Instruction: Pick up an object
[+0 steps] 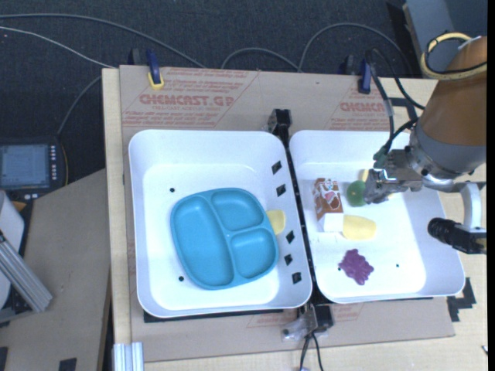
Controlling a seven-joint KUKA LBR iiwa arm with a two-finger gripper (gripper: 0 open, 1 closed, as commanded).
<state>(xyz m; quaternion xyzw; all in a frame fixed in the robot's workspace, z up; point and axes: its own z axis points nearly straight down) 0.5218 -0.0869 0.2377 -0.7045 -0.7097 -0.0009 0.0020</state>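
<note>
Camera view: the tool (373,185) sits low in the right white bin (402,284), just beside the small green round object (356,194). Its opening and hold cannot be judged. A good grasp likely needs centring over the object. The brown-and-white packet (328,199) and pale yellow piece (359,227) crowd its left; open room lies rightward.

Two bins side by side on desk (116,207). Left bin (147,230): tray (224,238), small piece (276,222) touching its right edge. Right bin (433,269): packet (327,196) left, ball (356,193) beside it, wedge (360,227) and cluster (356,265) nearer front.
</note>
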